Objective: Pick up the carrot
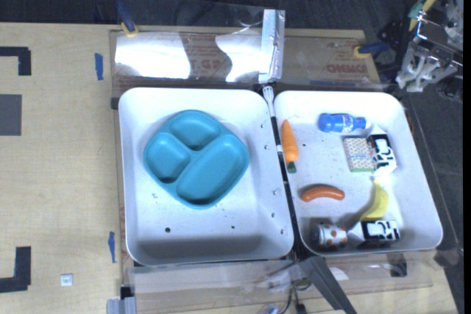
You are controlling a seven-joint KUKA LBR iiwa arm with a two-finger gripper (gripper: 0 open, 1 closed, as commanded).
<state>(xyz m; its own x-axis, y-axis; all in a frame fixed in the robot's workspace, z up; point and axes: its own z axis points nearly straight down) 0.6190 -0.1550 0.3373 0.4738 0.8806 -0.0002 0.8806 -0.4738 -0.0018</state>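
Nothing done yet. Near the front edge of the right bin (427, 232): a small can (333, 234) and a banana (377, 201), then an orange sausage (321, 193). Farther back, the carrot (290, 142), lying flat along that bin's left wall, green end toward the front, touched by nothing. Past the bench's far right corner, the gripper (427, 59), well apart from the carrot; cannot tell if open or shut. Left to do: reach, grab, lift.
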